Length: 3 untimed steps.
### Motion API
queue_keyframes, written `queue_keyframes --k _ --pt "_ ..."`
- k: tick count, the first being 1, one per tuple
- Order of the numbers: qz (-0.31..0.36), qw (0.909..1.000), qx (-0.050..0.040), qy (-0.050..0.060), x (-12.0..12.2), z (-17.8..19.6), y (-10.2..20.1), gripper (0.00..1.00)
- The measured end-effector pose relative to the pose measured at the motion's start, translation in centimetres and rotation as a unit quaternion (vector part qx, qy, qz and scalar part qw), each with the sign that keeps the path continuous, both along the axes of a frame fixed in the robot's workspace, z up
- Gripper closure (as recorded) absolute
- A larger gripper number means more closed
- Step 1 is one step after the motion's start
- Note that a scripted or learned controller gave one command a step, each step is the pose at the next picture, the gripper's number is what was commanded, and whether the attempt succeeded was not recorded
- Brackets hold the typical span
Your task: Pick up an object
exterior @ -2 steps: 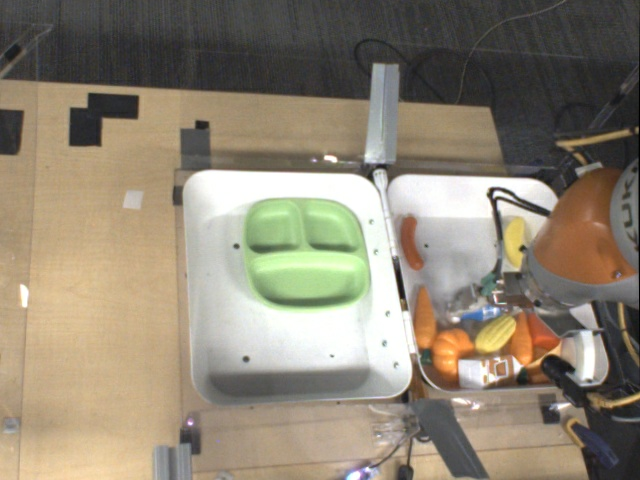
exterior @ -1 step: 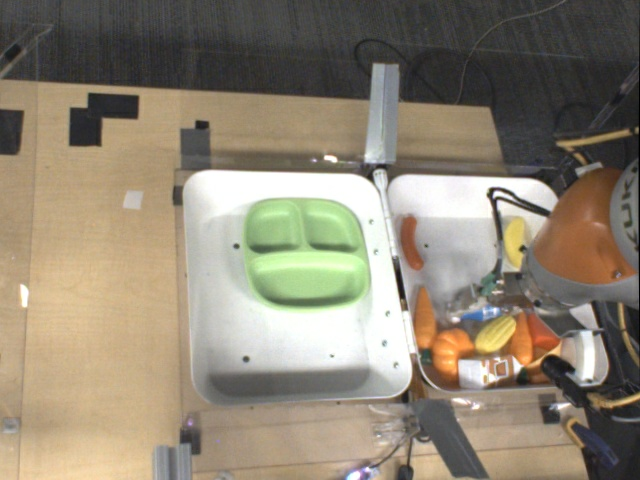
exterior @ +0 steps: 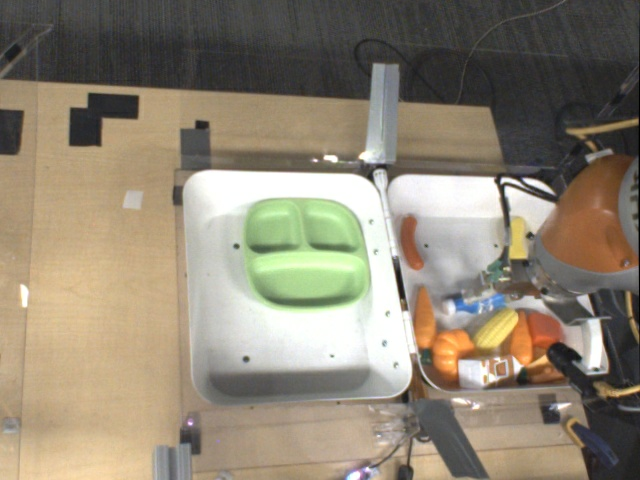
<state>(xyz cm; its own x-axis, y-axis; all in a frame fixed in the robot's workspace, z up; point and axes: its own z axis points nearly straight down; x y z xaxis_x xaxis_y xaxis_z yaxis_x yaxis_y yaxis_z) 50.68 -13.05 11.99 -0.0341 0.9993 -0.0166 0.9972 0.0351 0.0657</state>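
A bench seen from above carries two shallow white bins side by side. The left bin holds a green divided tray lying flat near its middle, three compartments facing up. The right bin holds a jumble of toy food crowded into its near half: a red-orange sausage shape lies alone by the left wall, an orange carrot sits lower along that wall, and beside it a small pumpkin, a yellow corn cob, a blue and white bottle and a brown and white carton press against one another.

The grey arm with its orange band reaches in from the right edge, and its gripper hangs low over the pile, just above the corn cob and bottle. Whether it is apart or together cannot be told; its tip is tangled visually with the clutter.

The step in hand looks like the descent toward a pick. To do it well, the tool should settle on one item, likely the corn cob, straddle its narrow width, and avoid wedging against the neighbouring bottle or pumpkin.
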Motion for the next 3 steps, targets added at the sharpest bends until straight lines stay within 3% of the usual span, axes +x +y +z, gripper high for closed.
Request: queue_keyframes --k 1,2,3 --pt "-0.049 0.9983 0.0092 0.03 2.3 8.5 7.2 1.0" --pt "-0.049 0.9983 0.009 0.031 2.2 8.5 7.2 0.0" --pt "-0.049 0.9983 0.0086 0.032 -1.5 2.3 1.5 0.0"
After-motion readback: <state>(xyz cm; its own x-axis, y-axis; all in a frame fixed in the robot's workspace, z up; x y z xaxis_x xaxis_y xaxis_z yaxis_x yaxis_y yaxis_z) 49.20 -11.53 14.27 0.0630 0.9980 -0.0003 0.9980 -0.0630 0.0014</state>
